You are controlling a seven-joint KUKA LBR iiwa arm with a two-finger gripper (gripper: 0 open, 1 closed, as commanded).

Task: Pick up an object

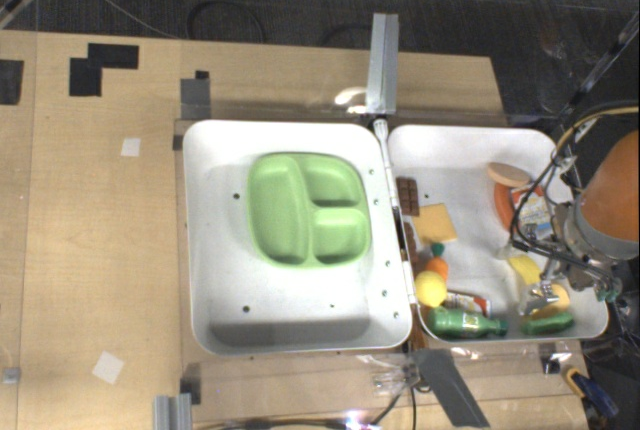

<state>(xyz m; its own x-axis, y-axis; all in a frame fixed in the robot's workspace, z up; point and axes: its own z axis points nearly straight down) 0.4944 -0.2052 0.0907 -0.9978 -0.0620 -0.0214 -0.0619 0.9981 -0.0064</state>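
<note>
Gripper [545, 296] is low over the right bin's [460, 158] near-right corner, just above a green item [549, 322] and beside a yellow one [524, 268]; can't tell its grip state. Green bottle [468, 323] lies along the near wall, label unreadable. Lemon [431, 290], orange fruit [439, 268], cheese slice [436, 223], chocolate bar [407, 195] sit near the divider. Green divided tray [306, 208] is in the left bin [215, 248].

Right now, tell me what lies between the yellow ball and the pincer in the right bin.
In the camera view, between the yellow ball and the pincer lies a green bottle, low along the bin's near wall, and a small red-and-white item just above it.
</note>
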